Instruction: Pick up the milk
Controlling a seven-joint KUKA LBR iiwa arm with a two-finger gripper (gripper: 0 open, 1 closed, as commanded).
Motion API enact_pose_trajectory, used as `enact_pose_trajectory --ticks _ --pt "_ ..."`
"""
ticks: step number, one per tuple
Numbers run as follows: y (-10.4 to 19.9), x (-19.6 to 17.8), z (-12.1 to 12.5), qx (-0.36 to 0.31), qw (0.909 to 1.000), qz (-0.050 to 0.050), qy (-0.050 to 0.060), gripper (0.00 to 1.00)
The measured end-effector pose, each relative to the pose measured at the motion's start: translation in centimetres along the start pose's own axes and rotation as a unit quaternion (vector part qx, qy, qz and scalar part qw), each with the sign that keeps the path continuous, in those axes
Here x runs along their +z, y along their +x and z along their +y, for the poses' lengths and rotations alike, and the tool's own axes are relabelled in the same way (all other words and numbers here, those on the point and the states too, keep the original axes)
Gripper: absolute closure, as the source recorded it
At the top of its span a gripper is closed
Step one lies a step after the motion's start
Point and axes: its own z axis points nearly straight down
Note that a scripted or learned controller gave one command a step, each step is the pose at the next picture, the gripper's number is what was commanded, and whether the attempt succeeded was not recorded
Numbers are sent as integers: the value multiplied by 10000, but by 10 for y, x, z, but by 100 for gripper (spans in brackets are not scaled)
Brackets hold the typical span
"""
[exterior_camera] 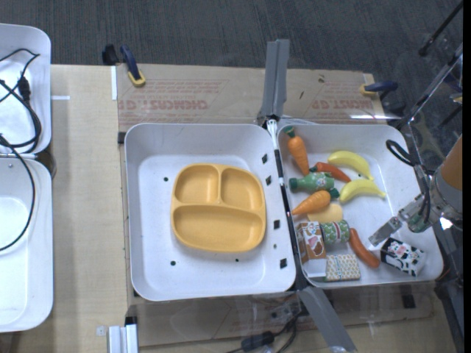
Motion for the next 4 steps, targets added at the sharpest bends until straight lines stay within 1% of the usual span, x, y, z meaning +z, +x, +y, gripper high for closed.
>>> enact_pose_trajectory --ticks 1,2,3,4 --pt "-31 -43 42 402 9992 -1 7 0" --pt "-16 -9 -13 -93 10000 9 9 0" --pt "-15 48 -12 -276 9996 11 7 0" --pt "16 43 9 72 9999 -95 -17 0"
